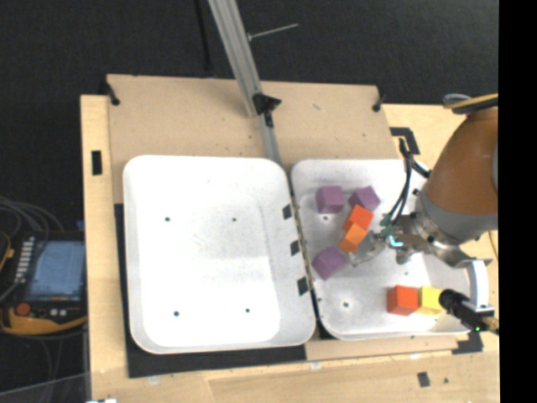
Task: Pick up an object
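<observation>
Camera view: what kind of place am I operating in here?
Likely a robotics lab grasping cell: two white bins on a plywood bench, small coloured blocks, and a teach pendant nearby.

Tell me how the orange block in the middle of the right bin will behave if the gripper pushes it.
The orange block looks rigid and flat-faced, so it would likely slide, not roll. It sits tilted among purple blocks, so a push may tip it or nudge them. The gripper is close beside it, in the right bin.

Grey arm [457, 217] with a broad orange band (dark cables beside it).
</observation>
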Controlling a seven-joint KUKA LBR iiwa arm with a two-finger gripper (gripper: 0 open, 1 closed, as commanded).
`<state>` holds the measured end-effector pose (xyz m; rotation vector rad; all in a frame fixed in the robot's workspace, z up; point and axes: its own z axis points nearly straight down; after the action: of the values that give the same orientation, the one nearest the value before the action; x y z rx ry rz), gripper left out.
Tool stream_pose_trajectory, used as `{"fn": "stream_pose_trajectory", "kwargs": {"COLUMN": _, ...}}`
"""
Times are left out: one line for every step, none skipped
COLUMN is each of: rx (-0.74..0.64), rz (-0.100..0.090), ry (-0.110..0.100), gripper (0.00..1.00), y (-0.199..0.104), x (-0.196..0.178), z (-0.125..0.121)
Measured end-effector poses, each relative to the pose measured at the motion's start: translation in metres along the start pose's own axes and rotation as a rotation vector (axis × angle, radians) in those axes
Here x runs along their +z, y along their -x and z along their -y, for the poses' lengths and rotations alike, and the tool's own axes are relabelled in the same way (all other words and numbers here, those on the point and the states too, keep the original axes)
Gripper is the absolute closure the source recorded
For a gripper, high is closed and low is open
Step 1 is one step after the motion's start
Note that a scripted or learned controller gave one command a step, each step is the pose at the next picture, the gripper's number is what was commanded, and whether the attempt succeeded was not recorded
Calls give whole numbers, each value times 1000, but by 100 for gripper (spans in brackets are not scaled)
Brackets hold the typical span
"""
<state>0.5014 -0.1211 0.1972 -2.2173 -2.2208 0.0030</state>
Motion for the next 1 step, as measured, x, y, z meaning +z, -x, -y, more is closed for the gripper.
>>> {"fn": "stream_pose_trajectory", "kwargs": {"rx": 3, "rz": 1, "ry": 6, "gripper": 0, "y": 0, "x": -2, "z": -1}}
